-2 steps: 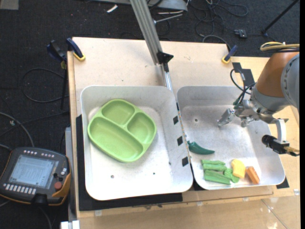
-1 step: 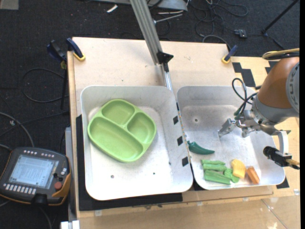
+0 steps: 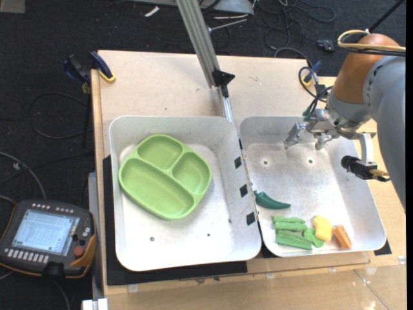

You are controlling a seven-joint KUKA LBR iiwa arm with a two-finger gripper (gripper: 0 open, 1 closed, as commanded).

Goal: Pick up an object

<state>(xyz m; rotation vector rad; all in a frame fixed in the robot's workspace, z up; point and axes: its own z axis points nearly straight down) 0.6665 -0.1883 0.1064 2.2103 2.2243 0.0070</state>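
pepper (image 3: 271, 202) long axis left-right, tip right | end effector (image 3: 307, 136) spread open, gripping nothing, above right bin (image 3: 310, 173)

no readable text, pendant (image 3: 46, 236) screen too blurred to read

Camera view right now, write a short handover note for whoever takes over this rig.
Tool: raised over the far part of the right bin, nothing seen between its fingers.
Things: dark green pepper, light green pieces, yellow piece and orange piece sit in the right bin's near corner. Green divided plate lies in the left bin.
Done: nothing picked.
Left: descend, grasp one object, lift.
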